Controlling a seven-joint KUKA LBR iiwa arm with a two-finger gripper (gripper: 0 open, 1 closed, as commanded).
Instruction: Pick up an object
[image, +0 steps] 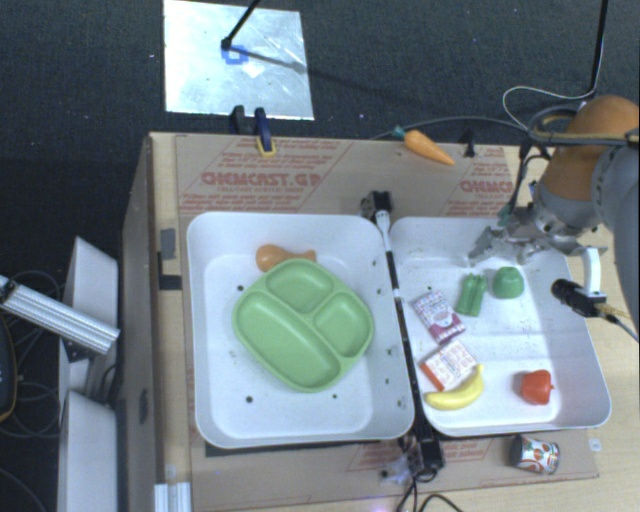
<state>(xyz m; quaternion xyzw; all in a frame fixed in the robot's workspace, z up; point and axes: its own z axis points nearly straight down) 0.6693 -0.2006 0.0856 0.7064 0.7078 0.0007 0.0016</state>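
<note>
You have two white bins side by side on the bench. The left bin (215, 300) carries the biggest item, a green divided plate (303, 322), with an orange piece (272, 257) tucked behind its far edge and partly hidden by it. The right bin (575, 345) holds the smaller pieces scattered loosely, which gives the arm several candidates.

The grey arm (585, 170) reaches in from the right over the far end of that bin, and its gripper (510, 243) hangs just above a green cup-like piece (508, 282); that reads as the likeliest target. Nothing sits between the fingers, and you cannot tell from this angle whether they are spread or closed.

Just beside that piece stands a green cylinder (470, 296). Nearer the middle lie a pink packet (437, 312) and a red-and-white box (448, 364), the box touching a yellow banana (456, 393). A red fruit (536, 386) sits apart near the right wall.

Outside the bins, a carrot (428, 147) lies on the cardboard and a small can (535, 455) rests by the front edge.
</note>
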